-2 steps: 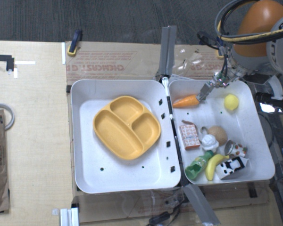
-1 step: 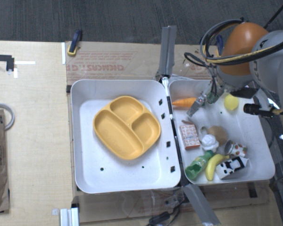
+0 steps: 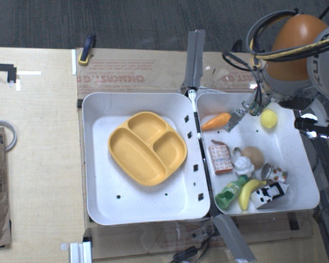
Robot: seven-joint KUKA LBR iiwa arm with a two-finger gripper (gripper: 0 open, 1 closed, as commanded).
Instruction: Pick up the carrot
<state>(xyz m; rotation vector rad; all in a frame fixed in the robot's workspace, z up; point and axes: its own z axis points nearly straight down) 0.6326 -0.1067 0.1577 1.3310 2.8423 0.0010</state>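
- Yellow plastic banana (image 3: 246,194) lies at the lower edge of the right-hand shallow white bin (image 3: 304,163), touching a green soft toy (image 3: 227,196) on its left and a black-and-white toy cow (image 3: 269,194) on its right.
- Just above them in the frame sit a small red-and-white printed carton (image 3: 220,158), a crumpled white object (image 3: 242,164) and a round brown lump (image 3: 255,156), all bunched close together.
- Left of the dividing wall, the left-hand shallow white bin (image 3: 98,201) holds a yellow three-compartment plastic plate (image 3: 148,148), lying flat near its middle.
- Further up the right bin, a small yellow ball-like fruit (image 3: 268,119) rests alone toward the upper right.
- An orange toy carrot (image 3: 215,121) lies in the right bin's upper left corner, just beside the dividing wall, its thick end toward the right.
- The grey two-finger gripper (image 3: 234,120) slants down from the upper right, its tip at the carrot's thick end; I cannot tell whether it is open or closed, nor whether it touches the carrot.
- Above it bulges the arm's orange band (image 3: 299,34), looped with black cables.
- Along the far side, a sheet of brown cardboard (image 3: 126,70) lies behind the bins.
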